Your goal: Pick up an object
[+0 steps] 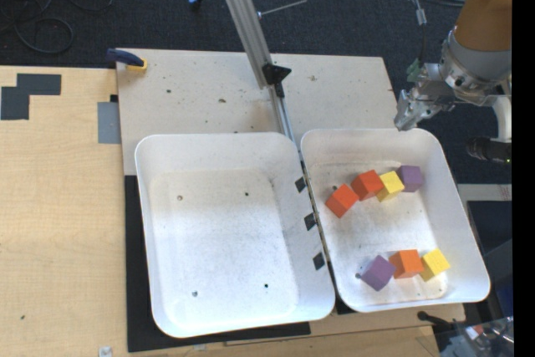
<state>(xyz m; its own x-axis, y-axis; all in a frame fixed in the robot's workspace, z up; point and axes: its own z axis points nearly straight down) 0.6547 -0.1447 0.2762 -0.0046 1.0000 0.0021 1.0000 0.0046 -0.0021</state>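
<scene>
Camera view, looking down at a slant: two shallow white bins sit side by side on the tabletop (209, 88). The left bin (167, 155) shows a speckled floor. The right bin (456, 180) holds eight small blocks in two rows.

Upper row, from left to right:
- orange block (341, 201)
- red-orange block (366, 185)
- yellow block (389, 184)
- purple block (410, 177)

These four touch one another in a slanted line.

Lower row, near the front wall of the right bin:
- purple block (378, 272)
- orange block (407, 263)
- yellow block (435, 263)

These three also lie touching.

The arm (485, 21) enters from the right, its orange band above the grey wrist. The gripper (407, 114) hangs over the far right rim of the right bin, above and apart from the upper row. Nothing is seen between its tips; whether it is wide or narrow cannot be told. A slanted aluminium post (247, 12) rises behind the bins.
</scene>
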